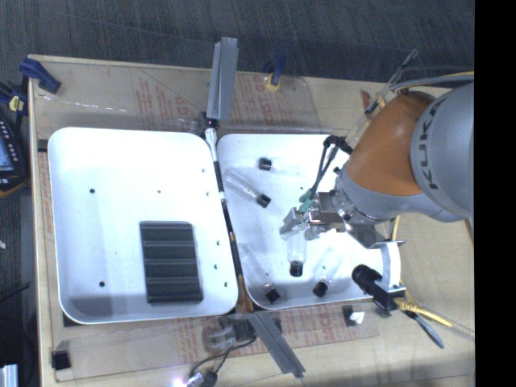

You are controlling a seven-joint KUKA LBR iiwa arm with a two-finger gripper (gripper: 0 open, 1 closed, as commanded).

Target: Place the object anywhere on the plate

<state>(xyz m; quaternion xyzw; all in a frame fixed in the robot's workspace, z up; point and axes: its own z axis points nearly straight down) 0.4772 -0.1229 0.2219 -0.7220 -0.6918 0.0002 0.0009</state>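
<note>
Camera view gives you the pincer (pixel 300 220) low over the right bin (pixel 242 216), but you cannot tell how it is set. Just below it a clear vial (pixel 296 256) with a black cap lies on the bin floor. The dark ribbed plate (pixel 170 261) sits in the left bin (pixel 81 176), well apart from the vial

"KUKA" reads in dark letters, running vertically, on the grey arm (pixel 439 156) casing at the right. Faint red print repeats across the bench surface (pixel 153 95) around the bins, but it's too washed out to read. Nothing legible on the left bin (pixel 72 147), the right bin (pixel 242 147), the dark ribbed plate (pixel 170 261) or the small vials (pixel 297 258).
</note>
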